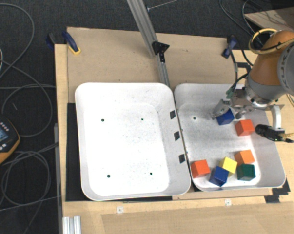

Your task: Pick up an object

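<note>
My gripper (229, 113) hangs over the upper middle of the right bin (200, 99), below the grey and orange arm. A blue cube (225, 118) sits between its two grey fingers, and the gripper is shut on it. Right beside it, to the lower right, an orange-red cube (244, 127) lies on the bin floor. Along the bin's front edge lie an orange cube (200, 167), a second blue cube (218, 176), a yellow cube (229, 165), another orange cube (244, 156) and a green cube (246, 172).
The left bin (88, 130) stands beside the right one, with a ridge and black clips (176, 135) between them. A slanted metal pole (147, 28) runs down to the back of the bins. Cables lie on the dark floor at left.
</note>
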### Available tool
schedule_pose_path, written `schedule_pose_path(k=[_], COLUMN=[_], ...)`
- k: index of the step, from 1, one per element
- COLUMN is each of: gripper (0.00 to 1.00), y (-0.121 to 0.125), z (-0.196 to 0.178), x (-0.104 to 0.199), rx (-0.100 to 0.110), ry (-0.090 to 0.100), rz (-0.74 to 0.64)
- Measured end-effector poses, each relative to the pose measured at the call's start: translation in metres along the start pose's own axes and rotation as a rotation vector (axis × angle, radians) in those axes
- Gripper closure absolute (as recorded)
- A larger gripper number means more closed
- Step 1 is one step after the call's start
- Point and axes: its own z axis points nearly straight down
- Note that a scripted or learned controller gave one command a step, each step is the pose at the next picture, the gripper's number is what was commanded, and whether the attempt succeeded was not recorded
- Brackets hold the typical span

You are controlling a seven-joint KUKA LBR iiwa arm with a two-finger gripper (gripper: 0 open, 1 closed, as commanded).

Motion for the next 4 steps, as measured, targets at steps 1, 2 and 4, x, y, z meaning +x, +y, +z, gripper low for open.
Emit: schedule_pose_path(k=[1, 2, 4], gripper=[1.0, 1.0, 1.0], y=[0.002, 0.011, 0.023], z=[-0.014, -0.063, -0.179], x=[0.0, 0.004, 0.006], rx=[-0.007, -0.012, -0.015], ry=[-0.001, -0.003, -0.004], rz=[0.0, -0.001, -0.001])
